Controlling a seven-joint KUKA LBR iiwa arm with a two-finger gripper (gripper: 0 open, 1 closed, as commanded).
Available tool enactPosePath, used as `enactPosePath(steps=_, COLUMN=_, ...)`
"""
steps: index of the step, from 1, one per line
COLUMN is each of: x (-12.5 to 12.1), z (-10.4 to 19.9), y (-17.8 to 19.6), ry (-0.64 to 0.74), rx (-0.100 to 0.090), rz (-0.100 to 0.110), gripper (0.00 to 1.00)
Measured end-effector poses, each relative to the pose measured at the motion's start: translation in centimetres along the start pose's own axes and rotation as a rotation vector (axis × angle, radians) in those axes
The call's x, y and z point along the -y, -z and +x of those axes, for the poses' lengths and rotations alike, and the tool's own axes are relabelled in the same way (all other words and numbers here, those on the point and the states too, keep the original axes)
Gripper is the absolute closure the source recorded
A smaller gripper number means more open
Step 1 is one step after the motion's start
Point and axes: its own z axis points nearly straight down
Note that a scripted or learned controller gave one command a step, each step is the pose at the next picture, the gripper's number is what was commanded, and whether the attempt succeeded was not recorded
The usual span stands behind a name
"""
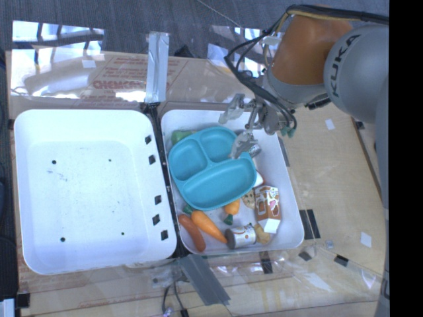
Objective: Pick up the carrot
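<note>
Carrot (pixel 209 226) lying in the right bin (pixel 289 177), at about 6 o'clock from the blue divided plate (pixel 211 167), tip toward 5 o'clock, not lifted. A second orange piece (pixel 191 232) just beside it at 8 o'clock, maybe another carrot; hard to tell. Small can (pixel 242 236) and printed packet (pixel 268 202) near, at 3 o'clock. Pincer (pixel 244 145) over the plate's rim at 1 o'clock from the carrot, well apart. Grasp entirely left to do, by this judgement. Cannot tell if pincer released or clenched: blurred metal. Green thing (pixel 181 137) partly hidden behind the plate.
</note>
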Motion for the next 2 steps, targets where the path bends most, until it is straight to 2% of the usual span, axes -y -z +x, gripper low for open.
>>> enactPosePath(steps=1, x=-4.5, z=8.5, y=-5.8, ry=0.65, rx=-0.003, rz=-0.004, gripper=0.0)
enactPosePath(steps=2, x=-3.2, z=11.4, y=-11.5, ry=0.687, rx=0.001, rz=-0.002, gripper=0.0)
